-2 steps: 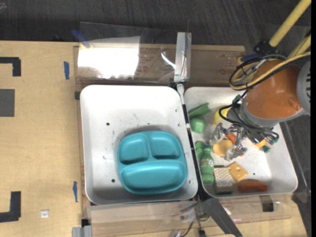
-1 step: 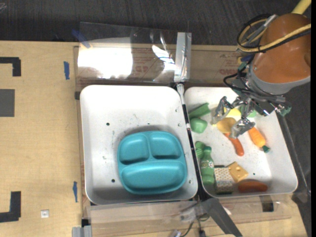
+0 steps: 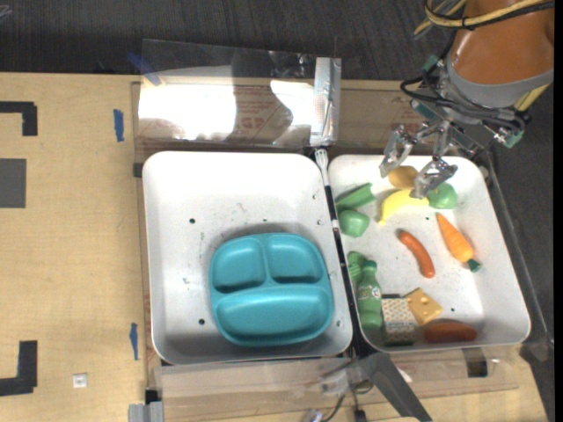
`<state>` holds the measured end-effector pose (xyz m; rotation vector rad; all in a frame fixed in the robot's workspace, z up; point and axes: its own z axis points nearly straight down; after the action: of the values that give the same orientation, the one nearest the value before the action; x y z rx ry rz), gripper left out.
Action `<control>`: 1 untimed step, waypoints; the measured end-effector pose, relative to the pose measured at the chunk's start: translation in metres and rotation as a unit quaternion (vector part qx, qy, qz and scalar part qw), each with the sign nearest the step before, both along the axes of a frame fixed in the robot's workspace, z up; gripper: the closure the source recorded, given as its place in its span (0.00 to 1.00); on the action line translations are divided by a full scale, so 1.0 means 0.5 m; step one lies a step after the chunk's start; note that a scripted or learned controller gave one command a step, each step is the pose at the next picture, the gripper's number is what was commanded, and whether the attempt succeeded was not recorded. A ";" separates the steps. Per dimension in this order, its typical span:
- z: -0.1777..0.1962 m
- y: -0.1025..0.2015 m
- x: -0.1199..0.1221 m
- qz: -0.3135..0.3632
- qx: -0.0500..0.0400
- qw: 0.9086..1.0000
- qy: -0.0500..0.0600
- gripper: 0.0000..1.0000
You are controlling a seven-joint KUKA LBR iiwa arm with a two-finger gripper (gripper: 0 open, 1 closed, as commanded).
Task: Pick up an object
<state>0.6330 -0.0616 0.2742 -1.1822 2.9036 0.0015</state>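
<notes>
Gripper over the far end of the right bin, fingers spread open.
A tan piece lies between the fingers, beside a banana; the left bin holds a teal tray.

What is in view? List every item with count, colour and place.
Bins: 2, white, side by side on the bench.
Divided tray: 1, teal, left bin.
Toy foods: several, right bin, among them a carrot, orange; a banana, yellow; a sausage, red; a bottle, green.
Clear plastic sheet: 1, behind the left bin.
Arm: 1, orange band.
Gripper: 1, open, over the right bin's far end.
</notes>
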 end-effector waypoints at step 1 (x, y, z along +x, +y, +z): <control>0.020 -0.028 0.071 -0.041 0.000 0.999 0.001 1.00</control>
<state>0.6686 -0.0758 0.2840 -1.0611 2.9510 0.0030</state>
